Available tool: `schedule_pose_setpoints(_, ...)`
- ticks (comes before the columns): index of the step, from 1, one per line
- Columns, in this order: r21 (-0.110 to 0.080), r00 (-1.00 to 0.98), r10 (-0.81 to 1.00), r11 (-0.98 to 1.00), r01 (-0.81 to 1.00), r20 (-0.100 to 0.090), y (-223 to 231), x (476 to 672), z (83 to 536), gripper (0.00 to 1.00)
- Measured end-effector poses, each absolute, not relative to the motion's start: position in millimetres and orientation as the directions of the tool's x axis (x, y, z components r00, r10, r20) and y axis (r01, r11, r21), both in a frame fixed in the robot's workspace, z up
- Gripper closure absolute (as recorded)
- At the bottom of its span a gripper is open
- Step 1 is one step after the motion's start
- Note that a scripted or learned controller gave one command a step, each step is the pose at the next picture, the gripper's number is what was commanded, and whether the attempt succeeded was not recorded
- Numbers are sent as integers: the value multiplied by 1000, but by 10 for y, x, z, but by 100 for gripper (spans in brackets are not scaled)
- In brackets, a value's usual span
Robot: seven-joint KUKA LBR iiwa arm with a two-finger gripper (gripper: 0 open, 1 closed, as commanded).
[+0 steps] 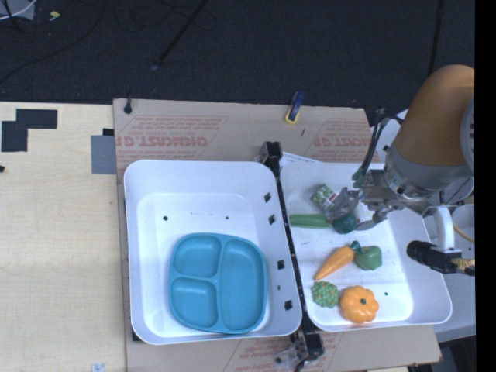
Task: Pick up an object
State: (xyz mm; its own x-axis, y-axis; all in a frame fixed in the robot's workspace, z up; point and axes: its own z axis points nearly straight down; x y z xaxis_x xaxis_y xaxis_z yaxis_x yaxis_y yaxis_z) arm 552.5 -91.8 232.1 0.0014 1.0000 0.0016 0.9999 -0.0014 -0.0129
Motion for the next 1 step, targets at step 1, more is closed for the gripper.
schedule_pose_setpoints(1,-3,0,1000,0,1000,1,-920,5546,2377,0)
